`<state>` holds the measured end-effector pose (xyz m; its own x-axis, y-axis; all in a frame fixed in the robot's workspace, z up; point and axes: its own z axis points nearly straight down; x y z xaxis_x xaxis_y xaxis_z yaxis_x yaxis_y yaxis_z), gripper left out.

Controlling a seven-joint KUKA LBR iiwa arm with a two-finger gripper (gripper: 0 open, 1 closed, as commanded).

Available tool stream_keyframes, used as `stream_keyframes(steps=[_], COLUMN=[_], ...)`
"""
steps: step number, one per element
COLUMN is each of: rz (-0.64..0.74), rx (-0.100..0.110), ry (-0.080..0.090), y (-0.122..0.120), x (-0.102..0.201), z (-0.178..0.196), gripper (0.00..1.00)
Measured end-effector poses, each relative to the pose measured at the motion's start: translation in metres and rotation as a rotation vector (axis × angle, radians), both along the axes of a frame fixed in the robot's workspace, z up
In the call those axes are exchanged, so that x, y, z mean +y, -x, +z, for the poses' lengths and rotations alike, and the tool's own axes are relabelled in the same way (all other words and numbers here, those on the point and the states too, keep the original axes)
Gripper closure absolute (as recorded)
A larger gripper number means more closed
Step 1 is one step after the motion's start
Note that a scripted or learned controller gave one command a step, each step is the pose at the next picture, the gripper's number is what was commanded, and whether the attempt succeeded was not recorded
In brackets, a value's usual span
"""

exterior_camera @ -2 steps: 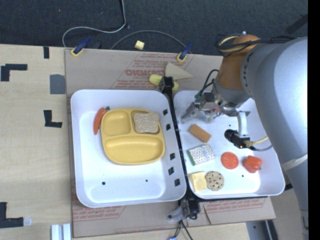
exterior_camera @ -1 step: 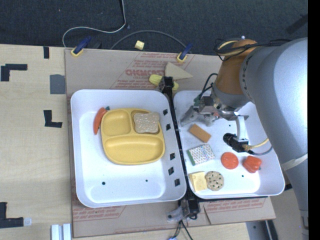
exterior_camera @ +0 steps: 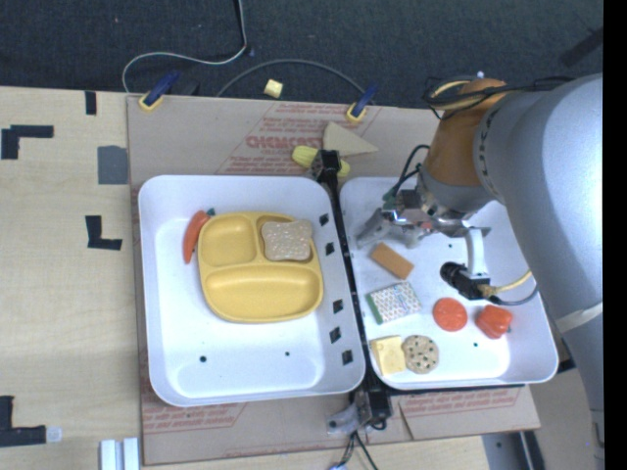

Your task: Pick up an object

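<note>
Presently: Gripper Low Over Right Bin, No Object Secured

Gripper (exterior_camera: 390, 219) sits low in the upper part of the right bin (exterior_camera: 524, 365), its fingers spread somewhat apart with nothing visible between them; the metal parts blur together, so the exact opening is uncertain. Just below and beside the gripper lies the tan block (exterior_camera: 392, 259), the nearest candidate, apparently apart from the fingers. Further below it lie the patterned pouch (exterior_camera: 395, 303), the yellow wedge (exterior_camera: 388, 354) and the cookie (exterior_camera: 420, 352). Below and to the far side, under the arm, sit the red ball (exterior_camera: 450, 313) and a red-orange item (exterior_camera: 494, 320).

Judgement: the pick is not yet made. To do it well, centre the fingers across the block's narrow width, align with its slant, descend until the fingers straddle it, close fully, then lift straight, clear of the dividing rim.
</note>
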<state>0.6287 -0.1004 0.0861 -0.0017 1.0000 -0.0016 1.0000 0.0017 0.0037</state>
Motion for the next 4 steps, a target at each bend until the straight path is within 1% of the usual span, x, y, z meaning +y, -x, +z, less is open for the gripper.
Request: stream_keyframes(steps=[1,2,3,4], rz=[-0.001,0.001,0.001,-0.001], rx=[-0.001,0.0,0.0,-0.003], ry=[0.002,0.003,0.003,0.001], y=[0.007,0.007,0.007,0.042], x=[0.001,0.001,0.001,0.002], z=[0.0,0.01,0.01,0.0], gripper=[0.0,1.0,0.0,0.0])
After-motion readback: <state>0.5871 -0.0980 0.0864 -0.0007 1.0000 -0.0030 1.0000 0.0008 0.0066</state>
